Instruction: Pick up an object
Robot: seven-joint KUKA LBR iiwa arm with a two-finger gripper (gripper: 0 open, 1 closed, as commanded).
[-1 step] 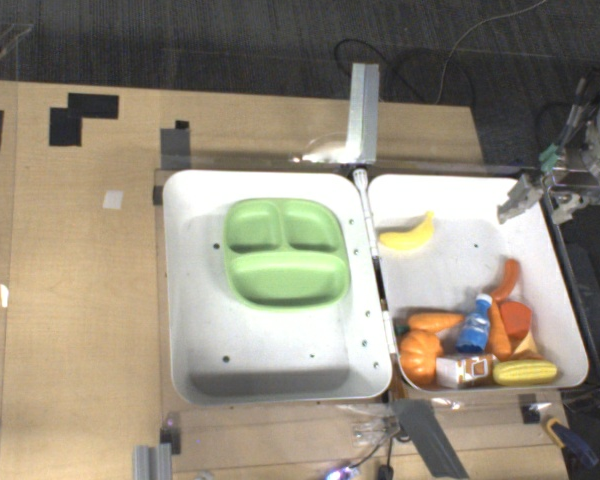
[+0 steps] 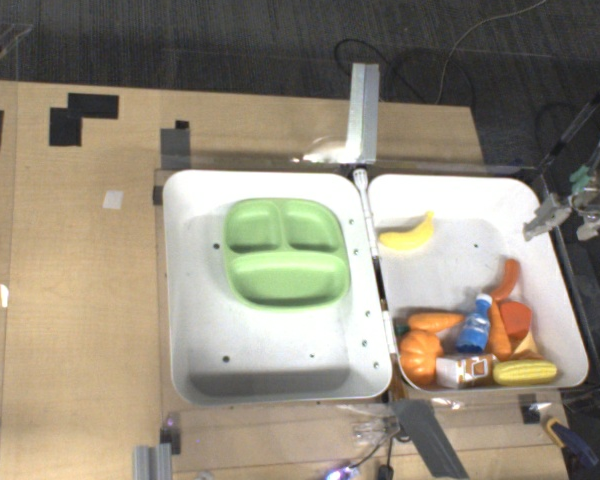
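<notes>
gripper (image 2: 583,208): at the right bin's (image 2: 450,193) far-right rim, apparently holding nothing; cannot tell the jaws' state | step: approach, no pick begun | nearest toys: sausage (image 2: 507,276), bottle (image 2: 474,326) below-left of jaws; banana (image 2: 408,233) further left | next: move inward, descend over one toy

Hand (image 2: 580,208) cut off at right edge; white carton (image 2: 465,370) label unreadable.

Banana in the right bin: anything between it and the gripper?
Nothing visible. The banana lies alone near the right bin's upper left corner, apart from the toy pile along the lower edge. The gripper sits at the bin's right rim, with bare bin floor between them.
</notes>
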